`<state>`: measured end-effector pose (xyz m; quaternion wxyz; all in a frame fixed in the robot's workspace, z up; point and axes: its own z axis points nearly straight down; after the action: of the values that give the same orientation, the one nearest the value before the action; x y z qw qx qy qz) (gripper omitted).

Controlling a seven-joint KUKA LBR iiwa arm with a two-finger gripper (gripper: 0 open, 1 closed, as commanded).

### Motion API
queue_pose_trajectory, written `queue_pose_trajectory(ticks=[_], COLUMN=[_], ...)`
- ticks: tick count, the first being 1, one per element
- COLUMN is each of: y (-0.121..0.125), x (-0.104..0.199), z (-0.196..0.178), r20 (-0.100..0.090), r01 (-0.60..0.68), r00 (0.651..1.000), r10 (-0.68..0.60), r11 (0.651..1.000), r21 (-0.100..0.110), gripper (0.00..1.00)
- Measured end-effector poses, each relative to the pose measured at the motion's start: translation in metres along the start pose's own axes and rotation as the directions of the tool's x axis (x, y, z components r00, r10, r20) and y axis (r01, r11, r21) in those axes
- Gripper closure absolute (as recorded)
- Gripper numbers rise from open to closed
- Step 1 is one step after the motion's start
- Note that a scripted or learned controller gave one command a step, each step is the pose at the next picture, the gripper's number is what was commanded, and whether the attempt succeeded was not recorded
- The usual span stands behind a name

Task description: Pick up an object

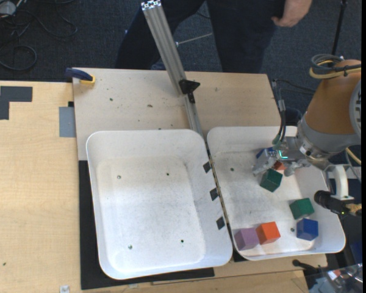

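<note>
My gripper hangs over the upper middle of the right bin, reaching in from the right under the orange wrist band. A dark green block sits tilted between its fingertips, and the gripper is shut on it. Further blocks lie toward the bin's near side: a lighter green one, a blue one, an orange one and a purple one. A small blue thing is partly hidden behind the gripper.
The left bin lies beside the right one, with black clips along the shared rim. A slanted aluminium bar rises behind the bins. A person's hand is at the top right.
</note>
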<state>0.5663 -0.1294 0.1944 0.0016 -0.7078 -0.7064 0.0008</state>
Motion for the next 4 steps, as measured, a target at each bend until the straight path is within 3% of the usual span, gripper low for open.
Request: queue_pose_trajectory(ticks=[1, 2, 3, 4], y=[-0.006, -0.005, -0.005, -0.002], x=[0.001, 0.002, 0.001, -0.004], z=[0.064, 0.103, 0.092, 0.030], r20=[-0.001, 0.001, -0.001, 0.002], r01=[0.001, 0.000, -0.008, 0.000], r00=[1.000, 1.000, 1.000, 1.000], r10=[-0.001, 0.000, 0.008, 0.000], r11=[1.000, 1.000, 1.000, 1.000], r21=[0.007, -0.003, -0.001, -0.006], gripper=[0.00, 0.00, 1.00, 1.00])
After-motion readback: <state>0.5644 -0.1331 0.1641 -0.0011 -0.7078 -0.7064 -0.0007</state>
